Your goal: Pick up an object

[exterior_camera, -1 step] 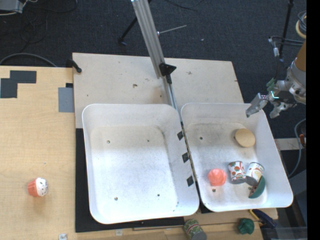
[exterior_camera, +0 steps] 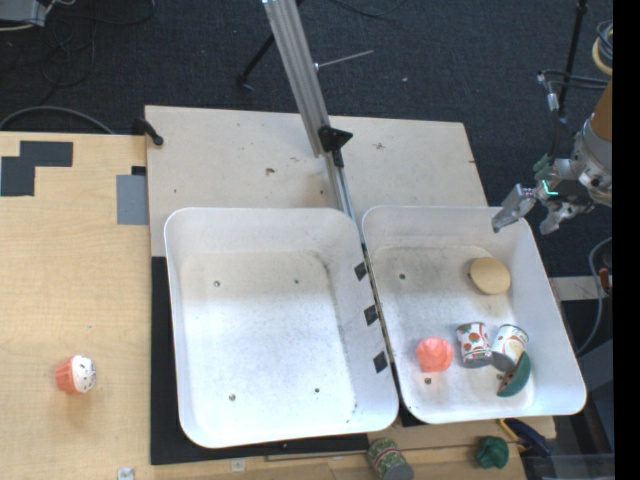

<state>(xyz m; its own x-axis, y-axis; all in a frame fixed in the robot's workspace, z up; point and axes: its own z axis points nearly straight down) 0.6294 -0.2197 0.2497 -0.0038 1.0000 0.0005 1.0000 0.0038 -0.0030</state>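
Gripper (exterior_camera: 530,208) hovering over the far right corner of the right shallow white plastic bin (exterior_camera: 560,308), fingers spread apart and holding nothing.

I am seeing four things lying in the right bin: a tan rounded bread-like piece (exterior_camera: 490,275) toward the far right, open floor around it; a pink-red round ball-like toy (exterior_camera: 433,354) near the bin's left wall; a small red-and-white printed can (exterior_camera: 472,343) just beside a second white printed can (exterior_camera: 508,345); and a dark green curved piece (exterior_camera: 516,377) touching that second can, close to the near right rim. The left shallow white plastic bin (exterior_camera: 190,268) is sitting alongside, a row of black clips (exterior_camera: 370,313) marking the shared edge. A slanted grey metal rail (exterior_camera: 305,83) is running in from the far side toward the bins' junction. On the pale wooden board at left, one small orange-and-white toy (exterior_camera: 75,374) is lying well apart.
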